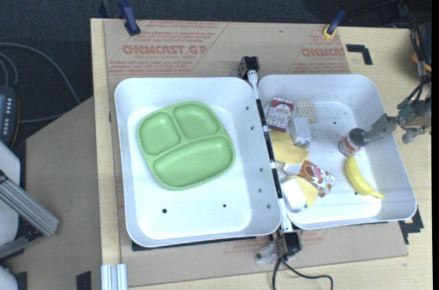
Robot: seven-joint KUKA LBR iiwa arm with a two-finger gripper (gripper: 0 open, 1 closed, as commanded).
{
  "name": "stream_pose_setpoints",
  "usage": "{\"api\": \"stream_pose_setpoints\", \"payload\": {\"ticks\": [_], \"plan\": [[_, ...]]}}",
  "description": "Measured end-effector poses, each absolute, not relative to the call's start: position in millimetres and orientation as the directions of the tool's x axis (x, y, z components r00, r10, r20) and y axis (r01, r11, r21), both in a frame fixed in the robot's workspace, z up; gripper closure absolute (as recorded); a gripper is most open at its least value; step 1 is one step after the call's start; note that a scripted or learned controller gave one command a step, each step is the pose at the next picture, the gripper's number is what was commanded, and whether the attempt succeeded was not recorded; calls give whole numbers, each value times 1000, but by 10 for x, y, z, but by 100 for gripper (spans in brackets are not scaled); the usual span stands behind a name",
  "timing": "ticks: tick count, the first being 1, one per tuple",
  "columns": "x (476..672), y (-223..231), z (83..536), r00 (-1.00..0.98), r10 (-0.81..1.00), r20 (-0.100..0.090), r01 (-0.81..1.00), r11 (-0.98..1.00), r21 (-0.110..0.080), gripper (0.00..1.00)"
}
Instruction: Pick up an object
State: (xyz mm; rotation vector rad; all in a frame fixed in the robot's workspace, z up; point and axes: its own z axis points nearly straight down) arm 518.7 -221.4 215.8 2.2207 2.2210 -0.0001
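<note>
Banana (361, 179) in right bin (384, 103): long axis diagonal, upper-left to lower-right.

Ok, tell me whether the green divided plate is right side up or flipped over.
Right side up. The green divided plate lies flat in the left bin, its three compartments facing up as hollows, with raised ridges between them.
</note>
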Motion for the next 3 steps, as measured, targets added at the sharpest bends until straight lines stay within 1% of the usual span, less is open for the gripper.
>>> {"api": "stream_pose_setpoints", "payload": {"ticks": [1,2,3], "plan": [[5506,-2189,851,-6,1000,8,1000,6,1,0],[5165,-2059,844,1,1000,1,1000,-1,-2,0],[5169,-2061,943,2,1000,0,1000,-2,0,100]]}}
